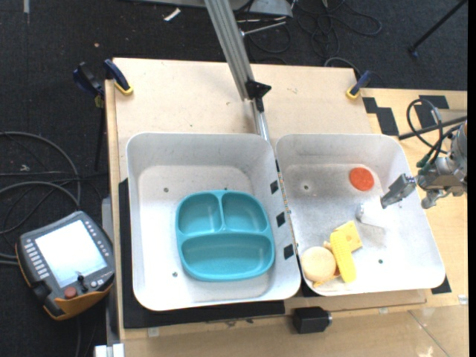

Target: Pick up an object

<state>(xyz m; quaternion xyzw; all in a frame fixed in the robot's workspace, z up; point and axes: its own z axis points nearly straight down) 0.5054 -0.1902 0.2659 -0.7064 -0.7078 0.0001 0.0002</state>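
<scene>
Gripper (396,192) at right bin's (327,149) right edge; we cannot tell its state. Nothing visibly held. Orange disc (361,178) nearest, just left; corn (344,251) and round bun (317,263) near front. We advise centring above disc before descending.

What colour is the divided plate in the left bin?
Teal blue; the divided plate shows clearly in the camera view.

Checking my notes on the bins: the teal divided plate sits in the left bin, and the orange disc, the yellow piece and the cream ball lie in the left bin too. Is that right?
One slip: the orange disc, yellow piece and cream ball lie in the right bin, as the camera view shows. The teal divided plate does sit in the left bin.
</scene>
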